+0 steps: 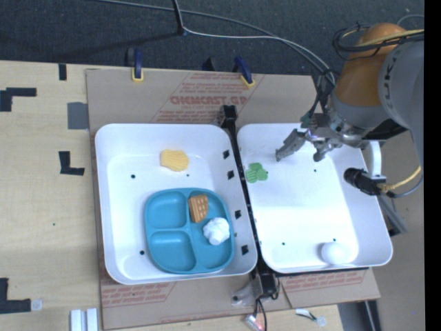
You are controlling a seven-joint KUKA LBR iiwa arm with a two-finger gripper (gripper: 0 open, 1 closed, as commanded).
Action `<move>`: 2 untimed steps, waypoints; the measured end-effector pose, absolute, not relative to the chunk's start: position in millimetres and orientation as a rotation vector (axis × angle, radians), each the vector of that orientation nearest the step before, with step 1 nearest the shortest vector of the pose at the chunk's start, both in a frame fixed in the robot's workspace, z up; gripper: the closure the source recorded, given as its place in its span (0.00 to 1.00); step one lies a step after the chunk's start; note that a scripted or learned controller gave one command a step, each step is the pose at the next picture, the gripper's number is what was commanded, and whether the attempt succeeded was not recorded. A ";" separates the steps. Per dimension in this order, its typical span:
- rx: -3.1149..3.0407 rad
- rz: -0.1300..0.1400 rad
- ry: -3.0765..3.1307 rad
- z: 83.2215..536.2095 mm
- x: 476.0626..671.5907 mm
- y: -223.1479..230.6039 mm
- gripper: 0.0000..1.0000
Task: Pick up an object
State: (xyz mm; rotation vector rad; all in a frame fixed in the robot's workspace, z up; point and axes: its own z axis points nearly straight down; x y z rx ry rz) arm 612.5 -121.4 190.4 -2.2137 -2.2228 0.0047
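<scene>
My gripper [302, 151] hangs over the back of the right bin [296, 205], its two fingers spread apart with nothing between them. A small green object [256, 173] lies on the bin floor to the left of the fingers, near the divider. A white ball [336, 252] rests at the right bin's front right corner. In the left bin [120, 185] a yellow piece [175, 160] lies at the back. A blue sectioned plate [172, 233] holds a tan waffle-like piece [198, 207] and a white lump [216, 231].
The arm's grey body with its orange band [365, 67] rises over the right bin's back right. Black clips [227, 116] sit along the divider between the bins. Cables [241, 29] cross the dark floor behind the bench.
</scene>
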 end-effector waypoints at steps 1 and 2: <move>-2.219 0.001 -2.221 185.0 562.1 -99.2 0.00; -2.224 -0.004 -2.225 269.7 639.2 -125.4 0.00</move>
